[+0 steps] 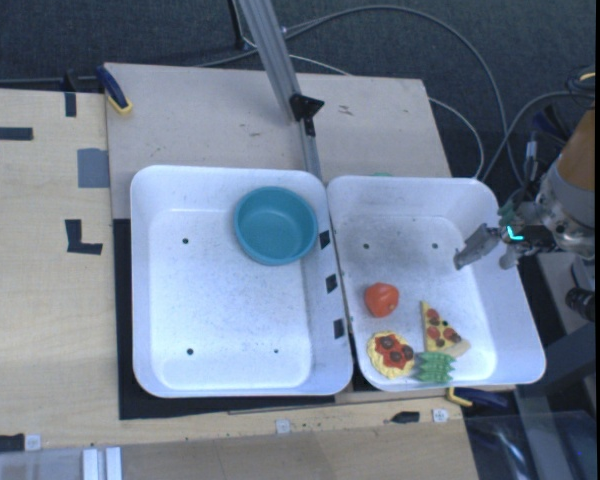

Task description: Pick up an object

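My gripper hangs over the right edge of the right bin, open, with nothing between its fingers. In that bin's near half lie a red tomato, a pizza slice, a small round pizza and a green toy vegetable. The tomato sits well to the left of the gripper and nearer the front. A blue bowl stands upright in the far right part of the left bin.
A grey metal pole slants in from the top and ends at the bins' shared rim. Cables loop across the dark floor at the upper right. A blue and yellow clamp grips the bench's far left corner.
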Tool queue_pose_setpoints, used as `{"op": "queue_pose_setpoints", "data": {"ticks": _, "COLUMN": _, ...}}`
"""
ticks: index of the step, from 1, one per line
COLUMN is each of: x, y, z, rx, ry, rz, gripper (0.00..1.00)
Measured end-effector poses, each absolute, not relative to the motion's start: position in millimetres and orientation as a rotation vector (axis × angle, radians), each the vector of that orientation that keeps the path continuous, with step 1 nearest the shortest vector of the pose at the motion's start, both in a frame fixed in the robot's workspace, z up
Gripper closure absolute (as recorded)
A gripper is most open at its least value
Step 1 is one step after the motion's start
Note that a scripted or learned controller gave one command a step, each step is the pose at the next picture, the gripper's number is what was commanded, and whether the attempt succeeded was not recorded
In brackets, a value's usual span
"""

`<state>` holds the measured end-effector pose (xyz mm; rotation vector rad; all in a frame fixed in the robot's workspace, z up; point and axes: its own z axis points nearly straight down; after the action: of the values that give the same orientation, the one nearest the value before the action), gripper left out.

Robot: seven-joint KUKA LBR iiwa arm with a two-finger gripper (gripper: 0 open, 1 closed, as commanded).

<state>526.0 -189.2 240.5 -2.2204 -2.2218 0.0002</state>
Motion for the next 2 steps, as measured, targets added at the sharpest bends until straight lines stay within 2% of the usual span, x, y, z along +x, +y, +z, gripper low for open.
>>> {"op": "queue_pose_setpoints", "data": {"ticks": 1, "x": 526.0, "y": -189, "z": 240, "rx": -2.220, "ry": -2.222, "rz": 0.000, "gripper": 0.00}}
{"op": "queue_pose_setpoints", "data": {"ticks": 2, "x": 528.9, "y": -197, "z": 192, "rx": -2.218, "ry": -2.219, "rz": 0.004, "gripper": 0.00}}
